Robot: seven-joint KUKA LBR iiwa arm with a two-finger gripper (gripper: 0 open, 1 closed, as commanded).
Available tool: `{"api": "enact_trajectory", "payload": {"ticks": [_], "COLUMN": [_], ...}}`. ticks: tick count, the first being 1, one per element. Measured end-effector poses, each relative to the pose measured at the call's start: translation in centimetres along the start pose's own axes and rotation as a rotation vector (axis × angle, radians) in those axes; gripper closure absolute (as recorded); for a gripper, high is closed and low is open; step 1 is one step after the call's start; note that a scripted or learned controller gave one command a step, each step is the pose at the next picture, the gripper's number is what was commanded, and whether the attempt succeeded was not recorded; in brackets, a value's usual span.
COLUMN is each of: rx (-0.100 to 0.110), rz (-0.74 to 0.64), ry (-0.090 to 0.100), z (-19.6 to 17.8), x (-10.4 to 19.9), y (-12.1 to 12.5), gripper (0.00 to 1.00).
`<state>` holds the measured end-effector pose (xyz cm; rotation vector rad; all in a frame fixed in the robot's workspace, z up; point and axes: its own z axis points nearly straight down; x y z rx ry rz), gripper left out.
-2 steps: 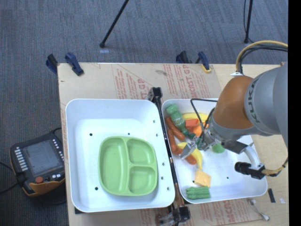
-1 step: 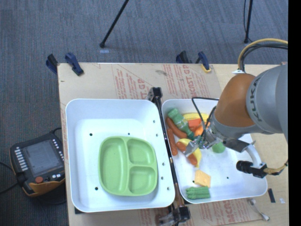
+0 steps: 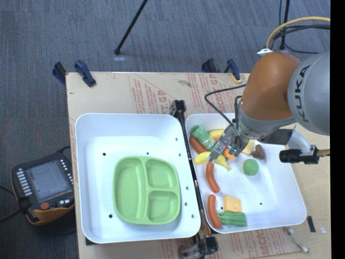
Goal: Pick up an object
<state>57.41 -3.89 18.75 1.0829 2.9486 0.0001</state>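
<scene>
Gripper [image 3: 222, 149] low in rt bin [image 3: 280, 212] over yellow banana [image 3: 207, 156] amid crowded toy food, finger state can't tell; orange sausage [image 3: 213, 177], green ball [image 3: 250, 167], cheese wedge [image 3: 233, 203] nearby; green tray [image 3: 146, 189] in lt bin [image 3: 97, 144].

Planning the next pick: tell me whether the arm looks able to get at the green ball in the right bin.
Probably yes. The green ball lies apart from the other food with bare bin floor around it, just beside the tool, and nothing covers it from above.
</scene>
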Motion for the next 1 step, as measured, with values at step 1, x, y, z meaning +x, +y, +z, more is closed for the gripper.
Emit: {"api": "enact_trajectory", "payload": {"ticks": [1], "rx": [0.0], "rz": [-0.015], "ry": [0.0], "z": [-6.62], "x": [2.27], "y": [-1.47], "gripper": [1.0]}}
